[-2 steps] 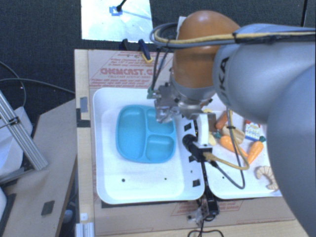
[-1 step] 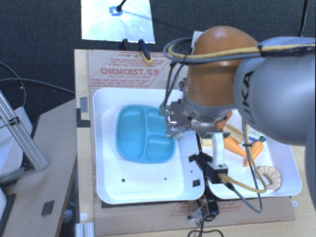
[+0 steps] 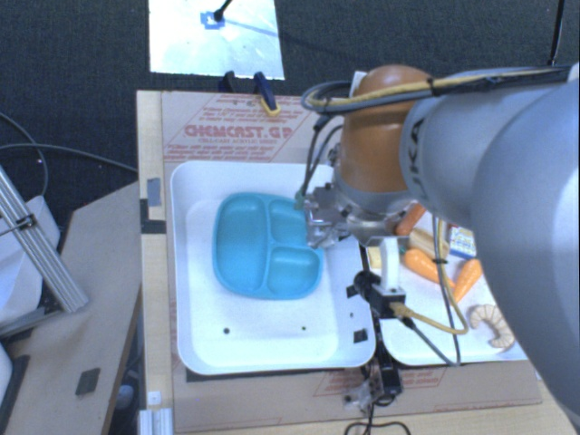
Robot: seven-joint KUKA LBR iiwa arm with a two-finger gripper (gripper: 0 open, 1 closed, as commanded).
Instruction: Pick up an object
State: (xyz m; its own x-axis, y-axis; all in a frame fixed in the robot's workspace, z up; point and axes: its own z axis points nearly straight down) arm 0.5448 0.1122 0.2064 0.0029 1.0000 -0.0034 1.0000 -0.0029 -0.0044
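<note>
A blue divided plate (image 3: 261, 246) lies in the left white bin (image 3: 263, 347). My gripper (image 3: 319, 225) hangs over the plate's right edge, near the wall between the two bins, with the wrist and orange band above it. The right bin (image 3: 426, 352) holds orange carrot-like pieces (image 3: 426, 264), a further orange piece (image 3: 467, 277), a pale shrimp-shaped toy (image 3: 492, 323) and a small printed box (image 3: 460, 241). The arm covers much of the right bin.
The bins rest on a cardboard sheet (image 3: 231, 130) printed with red lettering. A blue clamp (image 3: 265, 91) sits at the cardboard's far edge. A pale panel (image 3: 213, 25) lies behind. A metal frame (image 3: 36, 243) stands at the left.
</note>
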